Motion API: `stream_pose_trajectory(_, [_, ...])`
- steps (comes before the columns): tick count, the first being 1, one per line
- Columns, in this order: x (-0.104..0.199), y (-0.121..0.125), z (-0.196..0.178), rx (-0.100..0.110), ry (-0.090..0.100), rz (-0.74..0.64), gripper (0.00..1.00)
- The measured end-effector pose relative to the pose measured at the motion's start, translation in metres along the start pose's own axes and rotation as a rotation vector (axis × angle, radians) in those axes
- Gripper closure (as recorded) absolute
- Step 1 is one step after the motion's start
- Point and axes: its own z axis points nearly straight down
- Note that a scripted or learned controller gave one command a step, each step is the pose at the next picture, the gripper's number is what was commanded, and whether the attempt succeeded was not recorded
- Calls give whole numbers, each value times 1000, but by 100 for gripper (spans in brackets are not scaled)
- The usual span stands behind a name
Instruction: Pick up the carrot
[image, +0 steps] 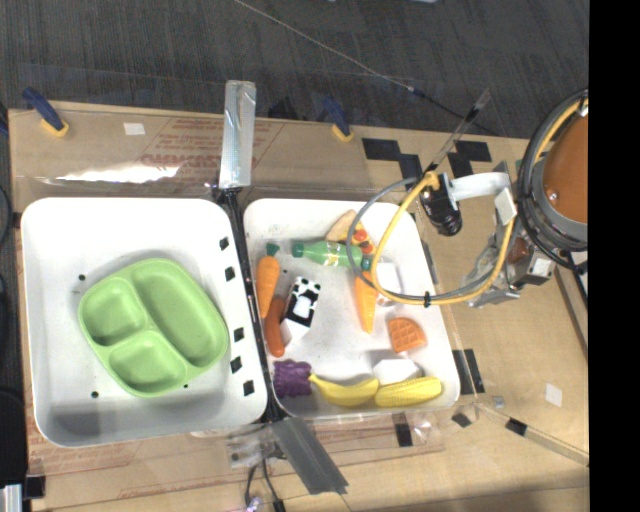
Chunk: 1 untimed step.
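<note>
Fingers cannot be judged open or shut from this angle. The gripper is hanging over the table, just right of the right bin and well apart from the carrot. The carrot is lying lengthwise against the bin's left wall, green top pointing far, and its near end is touching a reddish piece.

Several things could be working against a clean pick:

- **Wall:** with the carrot sitting so close to it, a descending gripper is risking a strike on the rim, or closing on only one side.
- **Neighbours:** a black-and-white block is crowding the carrot's right side, so a grasp may be catching that instead or nudging both.
- **Look-alike:** a second orange tapered piece is lying nearer the gripper, beside a green bottle. The program may be taking it for the target.
- **Reach:** the arm is having to cross the whole bin, and a low sweep may be scattering the banana or the corn cob.
</note>
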Motion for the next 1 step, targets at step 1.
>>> stream_pose_trajectory(1, [5,-2,-12,1,3,-3,100])
